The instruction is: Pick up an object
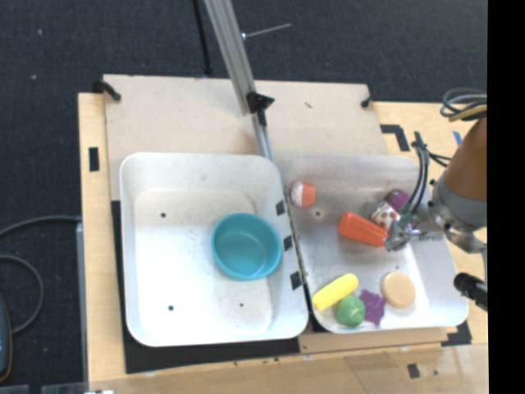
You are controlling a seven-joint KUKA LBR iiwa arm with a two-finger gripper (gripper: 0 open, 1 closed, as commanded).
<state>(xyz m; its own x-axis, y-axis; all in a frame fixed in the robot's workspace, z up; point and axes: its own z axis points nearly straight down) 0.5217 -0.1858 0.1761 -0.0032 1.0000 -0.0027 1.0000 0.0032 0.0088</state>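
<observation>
The gripper [399, 238] was positioned low in the right bin [426, 312], touching the right end of the orange carrot-shaped object [362, 228]; whether its fingers were spread or pressed together could not be determined. A blue bowl [246, 246] was seen in the left bin [156, 318].

This looks like a robotics lab, set up for grasping trials. A plywood bench [230, 117] stands on dark carpet [49, 39], with two white bins [143, 179] fixed side by side on it. A bare aluminium rail [230, 43] rises at a slant from the far edge. Loose cables [25, 253] trail over the floor at the left. The bins hold plastic toys rather than household goods: a blue bowl [246, 246] and toy food [335, 290]. An industrial arm [463, 187] reaches in from the right.
</observation>
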